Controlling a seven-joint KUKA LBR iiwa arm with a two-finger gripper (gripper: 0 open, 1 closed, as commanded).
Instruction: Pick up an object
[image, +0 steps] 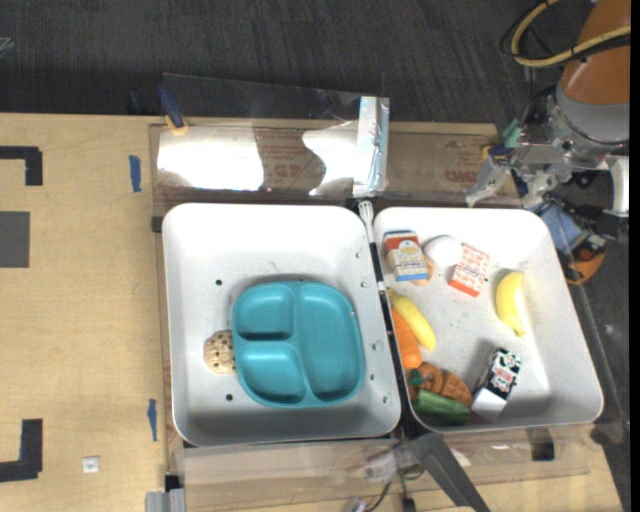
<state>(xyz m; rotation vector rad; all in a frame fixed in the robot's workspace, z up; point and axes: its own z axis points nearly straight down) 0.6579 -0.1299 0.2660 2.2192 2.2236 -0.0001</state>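
My gripper (510, 190) hangs over the far right rim of the right bin (570, 330), its fingers spread open with nothing between them. Below it in that bin lie a yellow banana (511, 300), an orange-and-white box (470, 270), a white round item (441, 247) and a small red-and-white carton (405, 256). Nearer the front are a second yellow piece (415, 320), an orange carrot (407, 348), a brown-orange toy (442, 381), a green vegetable (440, 404) and a black-and-white carton (500, 377).
The left bin (200, 250) holds a teal divided plate (297, 340) with a cookie (219, 351) at its left side. A clear plastic sheet (270, 150) stands behind the bins. Cables and the arm crowd the upper right corner.
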